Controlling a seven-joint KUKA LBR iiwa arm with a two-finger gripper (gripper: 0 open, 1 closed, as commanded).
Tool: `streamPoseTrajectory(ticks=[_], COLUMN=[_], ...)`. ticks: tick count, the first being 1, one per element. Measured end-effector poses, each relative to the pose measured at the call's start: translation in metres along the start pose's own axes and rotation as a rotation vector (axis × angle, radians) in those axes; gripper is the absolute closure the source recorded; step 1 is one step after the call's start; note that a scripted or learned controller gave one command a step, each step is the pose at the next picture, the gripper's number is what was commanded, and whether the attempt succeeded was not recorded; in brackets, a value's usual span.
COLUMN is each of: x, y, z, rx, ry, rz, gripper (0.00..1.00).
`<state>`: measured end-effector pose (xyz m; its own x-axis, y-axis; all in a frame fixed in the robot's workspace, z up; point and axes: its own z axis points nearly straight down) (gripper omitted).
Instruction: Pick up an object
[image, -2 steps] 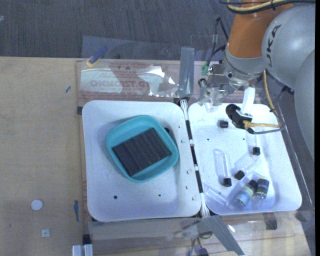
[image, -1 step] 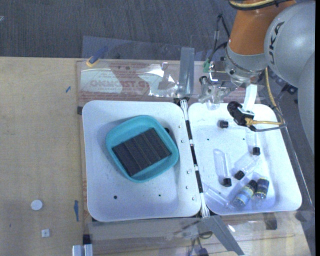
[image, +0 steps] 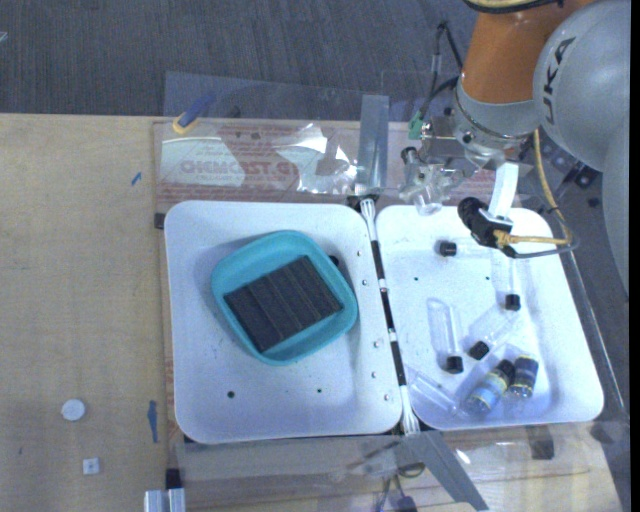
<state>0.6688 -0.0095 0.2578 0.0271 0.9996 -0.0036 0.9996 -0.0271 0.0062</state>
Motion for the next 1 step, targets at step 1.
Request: streamPoseTrajectory(ticks=[1], x=[-0.0157], y=[-0.0023], z=[0.0295], rx=[0.01], ry=[0.003], rz=[0.12], gripper=[1.0])
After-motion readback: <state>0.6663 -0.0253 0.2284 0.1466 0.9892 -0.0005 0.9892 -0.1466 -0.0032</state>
